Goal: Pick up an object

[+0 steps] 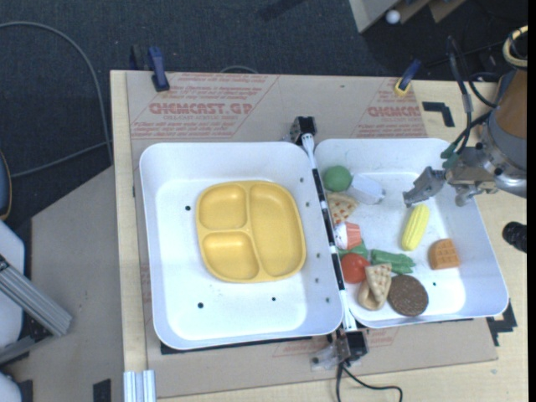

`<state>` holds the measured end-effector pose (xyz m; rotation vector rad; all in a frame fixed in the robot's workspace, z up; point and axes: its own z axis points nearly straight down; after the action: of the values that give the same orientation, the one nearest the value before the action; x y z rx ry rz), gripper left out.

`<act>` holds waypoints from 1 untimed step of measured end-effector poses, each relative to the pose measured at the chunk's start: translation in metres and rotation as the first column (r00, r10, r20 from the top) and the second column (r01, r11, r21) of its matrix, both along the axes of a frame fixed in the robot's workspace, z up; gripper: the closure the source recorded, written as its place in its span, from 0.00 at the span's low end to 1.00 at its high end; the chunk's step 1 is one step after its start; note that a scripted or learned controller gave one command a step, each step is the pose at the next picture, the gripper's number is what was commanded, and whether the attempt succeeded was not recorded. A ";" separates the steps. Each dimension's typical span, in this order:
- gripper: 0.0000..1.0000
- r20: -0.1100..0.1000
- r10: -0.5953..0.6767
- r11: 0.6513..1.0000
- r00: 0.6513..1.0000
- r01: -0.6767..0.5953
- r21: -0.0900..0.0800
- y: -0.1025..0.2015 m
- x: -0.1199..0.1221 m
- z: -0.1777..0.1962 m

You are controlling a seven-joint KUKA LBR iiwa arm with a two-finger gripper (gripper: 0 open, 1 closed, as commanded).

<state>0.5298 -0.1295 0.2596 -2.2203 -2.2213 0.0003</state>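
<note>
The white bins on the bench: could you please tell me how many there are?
2. The left bin holds a yellow divided plate; the right bin holds toy food, with the gripper above its far side.

Arm (511, 132) is cut off by my right frame edge, so I see only the wrist section. End effector (435, 189) is small and dark against the right bin (481, 249); I can't tell how its tips stand. The pale item (366, 193) beside the green ball (337, 177) is washed out against the white, so I can't identify it. The pile by the bin divider overlaps: the red piece (353, 266) is partly under the green strip (392, 260), and the tan wedge (377, 285) is tucked against the brown disc (408, 295). The printed lettering on the counter (201, 107) is too faint for me to read fully. The cable (50, 57) at upper left runs out of frame.
</note>
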 end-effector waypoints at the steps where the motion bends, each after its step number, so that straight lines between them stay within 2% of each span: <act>1: 0.00 0.001 -0.001 1.000 1.000 0.001 -0.002 -0.057 0.047 -0.060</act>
<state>0.5764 -0.1865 0.2000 -2.2233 -2.2212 0.0014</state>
